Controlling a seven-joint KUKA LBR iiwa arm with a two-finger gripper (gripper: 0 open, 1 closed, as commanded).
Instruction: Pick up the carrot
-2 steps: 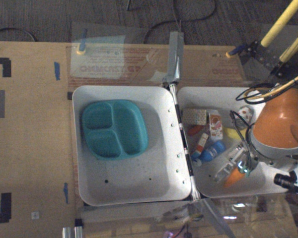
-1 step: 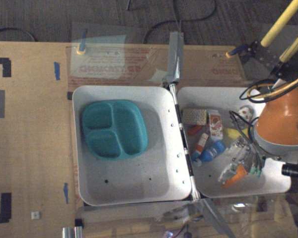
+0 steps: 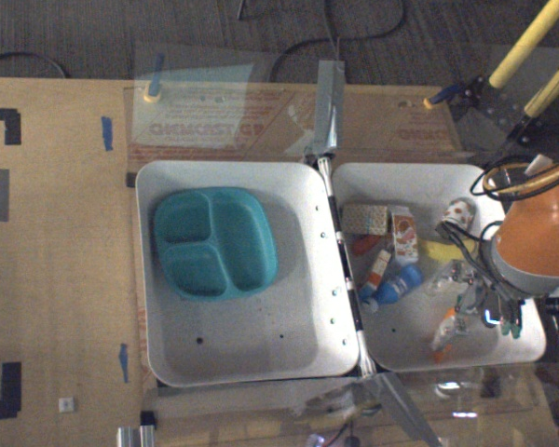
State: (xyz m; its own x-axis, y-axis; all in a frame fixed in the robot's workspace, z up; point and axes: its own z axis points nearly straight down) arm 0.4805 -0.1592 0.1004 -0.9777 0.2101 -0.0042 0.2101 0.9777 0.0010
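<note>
The carrot is a small orange piece lying slantwise on the floor of the right bin, near its front right corner. My gripper hangs over that corner, just up and right of the carrot's top end and very close to it or touching it. Cables and metal parts of the gripper blur together there, so whether it is open or shut is unclear. The arm's orange band looms over the bin's right rim.
Further back in the right bin lie a blue bottle, a red-and-white carton, a small patterned box, a yellow piece and a white item. The left bin holds a teal divided plate.
</note>
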